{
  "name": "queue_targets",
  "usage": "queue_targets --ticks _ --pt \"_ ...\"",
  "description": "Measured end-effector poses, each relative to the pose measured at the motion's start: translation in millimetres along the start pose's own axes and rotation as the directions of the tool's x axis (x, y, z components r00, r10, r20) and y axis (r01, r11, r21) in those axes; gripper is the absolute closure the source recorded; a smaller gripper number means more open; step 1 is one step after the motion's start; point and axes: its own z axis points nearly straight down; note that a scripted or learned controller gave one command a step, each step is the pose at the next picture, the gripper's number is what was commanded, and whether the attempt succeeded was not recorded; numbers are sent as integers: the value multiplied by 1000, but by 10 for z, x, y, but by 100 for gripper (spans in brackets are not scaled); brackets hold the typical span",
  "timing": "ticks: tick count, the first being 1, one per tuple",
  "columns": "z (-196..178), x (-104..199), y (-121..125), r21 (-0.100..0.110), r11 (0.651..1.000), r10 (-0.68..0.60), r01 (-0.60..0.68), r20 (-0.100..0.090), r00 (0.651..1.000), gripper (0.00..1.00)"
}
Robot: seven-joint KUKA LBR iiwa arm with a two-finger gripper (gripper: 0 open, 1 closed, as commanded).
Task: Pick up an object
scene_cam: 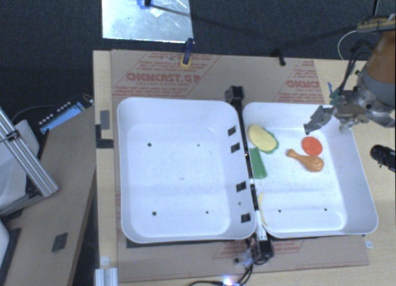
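Note:
The right bin (pixel 346 216) holds a yellow oval piece (pixel 263 138) with a green stick (pixel 257 163) beneath it near the left wall. A red disc (pixel 312 146) and an orange drumstick-shaped toy (pixel 307 160) lie further right. My gripper (pixel 315 122) hangs over the bin's upper right part, just above the red disc, with nothing seen between its fingers. The grey arm enters from the right edge.
The left bin (pixel 179 173) stands beside the right one, joined by a black divider with clips (pixel 242 155). Both rest on a cardboard sheet (pixel 161 74). A shiny foil square (pixel 146 6) lies at the back, an aluminium frame (pixel 25 161) at left.

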Motion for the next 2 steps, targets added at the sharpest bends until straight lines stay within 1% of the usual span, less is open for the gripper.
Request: queue_targets --ticks 1,2 --pt "-317 1429 76 -4 1000 -17 17 -6 1000 0" --pt "-413 1328 77 -3 1000 -4 4 -1 1000 100"
